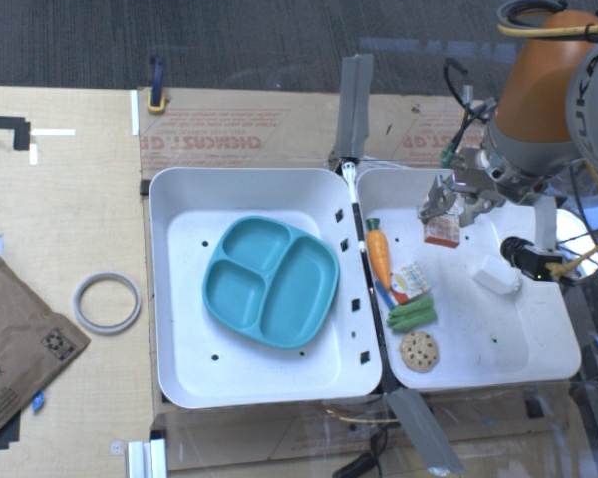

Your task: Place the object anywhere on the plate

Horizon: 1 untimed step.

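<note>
The teal three-compartment plate [271,279] lies in the left bin [179,366] with nothing on it. My gripper [445,207] hangs over the back of the right bin [538,357]. Its fingers are shut on the top of a small red-and-white packet [442,231], which dangles just below them. The packet is to the right of the divider between the bins, about a plate's width from the plate.
In the right bin lie an orange carrot [379,252], a small printed packet [411,279], green beans [411,314], a cookie [419,351] and a white block [498,278]. A tape ring [107,301] and a cardboard box [15,352] sit on the bench at left.
</note>
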Each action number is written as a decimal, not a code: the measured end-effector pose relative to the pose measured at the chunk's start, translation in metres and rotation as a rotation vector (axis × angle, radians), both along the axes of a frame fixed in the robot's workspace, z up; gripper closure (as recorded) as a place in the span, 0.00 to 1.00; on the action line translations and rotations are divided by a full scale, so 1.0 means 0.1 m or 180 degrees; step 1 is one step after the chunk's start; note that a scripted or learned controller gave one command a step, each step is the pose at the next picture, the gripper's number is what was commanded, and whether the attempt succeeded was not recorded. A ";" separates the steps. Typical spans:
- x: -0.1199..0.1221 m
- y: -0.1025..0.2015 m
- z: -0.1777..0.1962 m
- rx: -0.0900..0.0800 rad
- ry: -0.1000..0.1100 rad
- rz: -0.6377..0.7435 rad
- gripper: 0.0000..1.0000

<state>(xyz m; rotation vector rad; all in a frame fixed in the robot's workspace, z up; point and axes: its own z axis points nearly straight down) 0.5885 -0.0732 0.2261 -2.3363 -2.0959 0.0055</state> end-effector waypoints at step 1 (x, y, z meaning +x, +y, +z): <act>-0.01 0.56 -0.37 -0.0004 0.0009 0.0207 1.00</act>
